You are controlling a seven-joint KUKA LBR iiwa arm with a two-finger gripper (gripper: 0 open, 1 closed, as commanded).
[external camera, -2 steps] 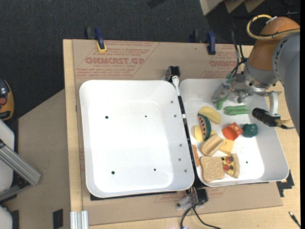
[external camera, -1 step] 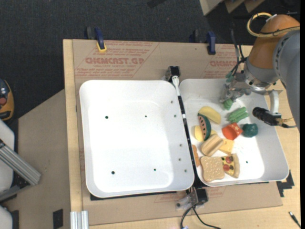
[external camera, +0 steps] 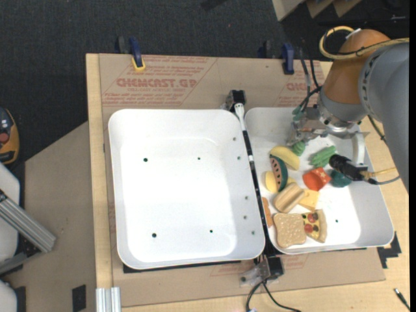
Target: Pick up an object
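Dark carpet surrounds a bench topped with a brown board printed in red lettering, held along its upper edge by two blue clamps. On the board, two shallow white bins sit side by side, their rims touching down the middle of the frame: the left bin takes up the centre, the right bin the right-hand side.

Seen from the one camera above, the grey arm, with its orange band near the upper right corner, reaches down into the upper part of the right bin. The gripper hangs low there, just above a small green piece and a yellow banana. Whether it is open or closed, or has hold of anything, cannot be told from this angle.

The pickable toy food is bunched in the right bin, below and left of the gripper. A watermelon slice lies against the banana, with a bread roll under it. Lower still, a slice of toast and a pizza slice lie side by side near the bin's bottom rim. A red tomato sits right of the roll, under a green leafy piece.
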